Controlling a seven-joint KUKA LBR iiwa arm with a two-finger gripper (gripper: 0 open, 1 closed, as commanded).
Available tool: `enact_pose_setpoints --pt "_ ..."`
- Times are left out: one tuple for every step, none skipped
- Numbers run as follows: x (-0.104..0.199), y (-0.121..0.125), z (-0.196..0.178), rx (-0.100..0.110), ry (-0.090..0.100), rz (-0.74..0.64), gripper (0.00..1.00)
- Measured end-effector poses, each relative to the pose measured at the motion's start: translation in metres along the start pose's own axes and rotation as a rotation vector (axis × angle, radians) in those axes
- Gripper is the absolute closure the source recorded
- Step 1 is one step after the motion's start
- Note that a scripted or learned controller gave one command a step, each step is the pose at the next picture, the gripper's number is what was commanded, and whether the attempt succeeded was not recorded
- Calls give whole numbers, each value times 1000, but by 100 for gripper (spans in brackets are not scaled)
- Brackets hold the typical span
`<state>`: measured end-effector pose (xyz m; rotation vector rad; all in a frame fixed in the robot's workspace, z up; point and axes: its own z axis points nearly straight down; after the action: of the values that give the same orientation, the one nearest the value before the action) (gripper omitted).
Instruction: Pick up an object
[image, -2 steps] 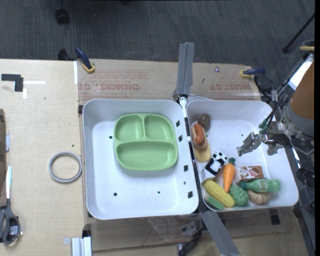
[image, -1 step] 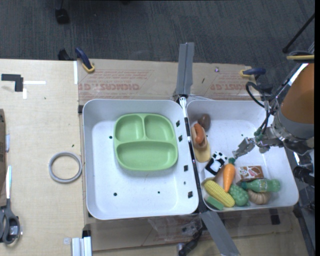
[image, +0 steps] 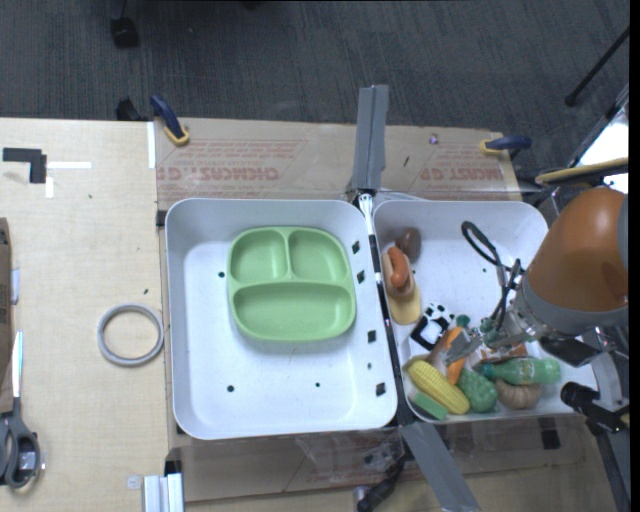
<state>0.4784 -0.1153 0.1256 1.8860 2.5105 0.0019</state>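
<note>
The right bin (image: 520, 215) holds a heap of toy foods along its near side: a yellow corn cob (image: 437, 386), a green vegetable (image: 480, 393), a pale green piece (image: 527, 371), a brown lump (image: 518, 396) and an orange carrot (image: 456, 366). Further back lie an orange sausage (image: 398, 266) on a beige piece (image: 404, 302), a brown piece (image: 408, 241) and a black-and-white item (image: 432, 325). My gripper (image: 470, 346) is down low in the heap, just above the carrot and the corn, with the orange-banded arm (image: 585, 260) over the bin's right side.
The left bin (image: 190, 300) carries a green divided plate (image: 292, 283). A black cable loop (image: 485, 243) lies in the right bin's back half. On the bench to the left are a grey tape ring (image: 130, 333) and scissors (image: 18, 445).
</note>
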Motion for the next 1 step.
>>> enact_pose_setpoints --pt "-18 6 20 -18 -14 -112 0"
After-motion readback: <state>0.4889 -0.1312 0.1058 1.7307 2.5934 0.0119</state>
